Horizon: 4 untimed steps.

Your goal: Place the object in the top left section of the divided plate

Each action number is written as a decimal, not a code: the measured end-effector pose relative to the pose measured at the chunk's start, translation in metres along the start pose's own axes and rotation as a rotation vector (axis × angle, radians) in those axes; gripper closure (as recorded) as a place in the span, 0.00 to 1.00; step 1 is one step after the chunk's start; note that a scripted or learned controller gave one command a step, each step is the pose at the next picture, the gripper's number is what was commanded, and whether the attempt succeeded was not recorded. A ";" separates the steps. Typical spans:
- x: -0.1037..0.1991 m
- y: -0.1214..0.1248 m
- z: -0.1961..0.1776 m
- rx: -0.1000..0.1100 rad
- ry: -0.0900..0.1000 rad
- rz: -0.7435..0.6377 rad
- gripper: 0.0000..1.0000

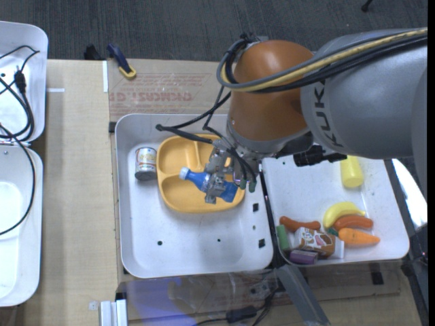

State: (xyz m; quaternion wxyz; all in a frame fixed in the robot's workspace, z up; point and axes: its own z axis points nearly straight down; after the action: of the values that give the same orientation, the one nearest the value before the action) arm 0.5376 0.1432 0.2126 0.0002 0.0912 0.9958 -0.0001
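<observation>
A: Where is the blue plastic bottle with white cap [206,180] seen?

B: Over the yellow divided plate [175,175] in the left white bin [136,240], at the gripper [219,179]. Jaw state cannot be told.

A: Remaining?

B: Placement judged unfinished; release not confirmed.

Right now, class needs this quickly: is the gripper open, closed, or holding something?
Gripper: over the yellow divided plate, right at the blue bottle; whether it is open, shut or gripping the bottle cannot be told.
</observation>
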 end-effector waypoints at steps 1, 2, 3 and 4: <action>0.039 -0.045 0.013 0.000 0.001 -0.095 1.00; 0.043 -0.048 -0.005 -0.001 -0.002 -0.180 1.00; 0.004 -0.053 -0.004 -0.001 -0.001 -0.240 1.00; 0.015 -0.081 0.022 -0.001 0.001 -0.446 1.00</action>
State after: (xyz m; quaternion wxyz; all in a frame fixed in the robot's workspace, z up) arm 0.5086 0.0666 0.1909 -0.0005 -0.1312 0.9914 0.0002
